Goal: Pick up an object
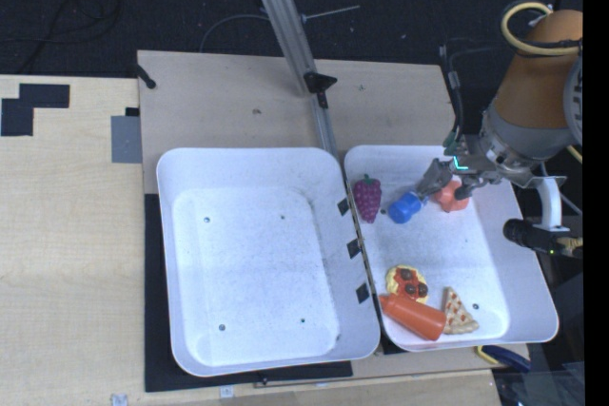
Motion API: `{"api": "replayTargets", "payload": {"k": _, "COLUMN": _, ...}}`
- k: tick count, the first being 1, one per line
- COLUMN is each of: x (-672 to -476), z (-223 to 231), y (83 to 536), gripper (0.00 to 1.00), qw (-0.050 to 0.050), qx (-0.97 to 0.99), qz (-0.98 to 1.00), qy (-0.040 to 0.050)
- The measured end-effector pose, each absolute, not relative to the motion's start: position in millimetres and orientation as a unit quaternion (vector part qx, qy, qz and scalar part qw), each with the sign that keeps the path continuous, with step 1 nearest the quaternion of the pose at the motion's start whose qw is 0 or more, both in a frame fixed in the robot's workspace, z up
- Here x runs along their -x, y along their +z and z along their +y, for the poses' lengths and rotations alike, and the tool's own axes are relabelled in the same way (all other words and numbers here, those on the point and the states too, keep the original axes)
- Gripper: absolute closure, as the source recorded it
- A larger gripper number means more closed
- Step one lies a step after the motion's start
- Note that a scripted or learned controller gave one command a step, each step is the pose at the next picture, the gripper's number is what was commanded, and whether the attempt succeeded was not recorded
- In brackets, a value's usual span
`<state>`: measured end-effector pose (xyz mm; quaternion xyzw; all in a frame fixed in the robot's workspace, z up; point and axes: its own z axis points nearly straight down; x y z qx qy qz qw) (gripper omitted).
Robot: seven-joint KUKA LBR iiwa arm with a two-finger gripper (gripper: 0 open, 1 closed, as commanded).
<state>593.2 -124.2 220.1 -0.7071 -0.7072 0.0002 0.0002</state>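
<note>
Gripper over the right bin's toy food

The gripper [447, 181] hangs low in the right bin [519, 323], its dark fingers spread, just beside a rounded blue piece [404, 207] and a reddish-orange chunk [453, 196]. Nearby lie knobbly purple grapes [367, 196]; a smooth orange carrot [412, 316] and triangular pizza slice [460, 312] lie well apart.

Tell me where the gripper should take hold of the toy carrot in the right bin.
Grip the toy carrot across its thick middle, coming from above. It lies flat and tilted; the pizza slice sits against its lower right end, so close across the narrow width.
</note>
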Motion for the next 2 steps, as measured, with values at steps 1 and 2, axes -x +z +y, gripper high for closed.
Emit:
{"api": "replayTargets", "payload": {"k": 1, "x": -593.2, "z": -124.2, "y": 220.1, "gripper": 0.0, "qw": 0.0, "qx": 0.707, "qz": -0.707, "qy": 0.0002}}
{"api": "replayTargets", "payload": {"k": 2, "x": -592.6, "z": -114.0, "y": 166.9, "gripper": 0.0, "qw": 0.002, "qx": 0.707, "qz": -0.707, "qy": 0.0015}}
